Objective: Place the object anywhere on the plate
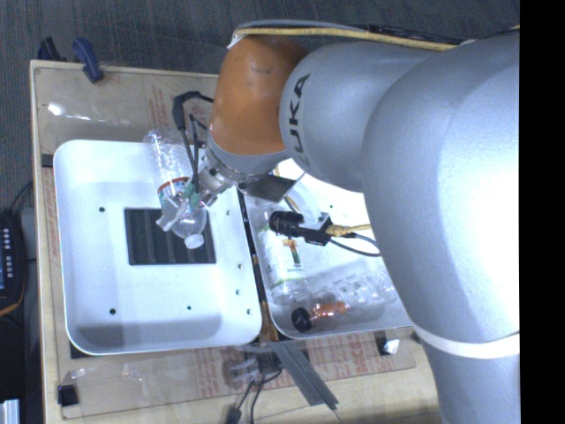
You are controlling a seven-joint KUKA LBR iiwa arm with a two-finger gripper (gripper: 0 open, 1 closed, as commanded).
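Camera view. The table [46, 104] carries two white bins. The left bin [66, 237] sits toward the table corner with the blue clamp [88, 58], and the dark ridged plate [159, 241] lies flat in the middle of its floor.

The object is a clear plastic bottle [166, 157] with a red-marked label. It lies aslant in this bin, one end up by the bin wall nearest the clamped table edge, the other over the plate's corner closest to the right bin [275, 327]. Whether that lower end touches the plate I cannot tell.

My hand [192, 198] is right at the bottle's label zone, on the side facing the right bin. The picture is too blurred there to say how far it is open, or whether it has the bottle at all.

The right bin holds another clear bottle [287, 270] and a small coppery item [332, 308].

Handling, my judgement:
- The bottle looks empty and crumpled, so it is probably light.
- Thin walls should give under squeeze, and smooth plastic is likely to slip or twist.
- The best hold is probably across the middle at the label, for balance.
- The neck would be stiffer, but holding there could let the body swing.
- Release low over the plate, because a round body may roll off.
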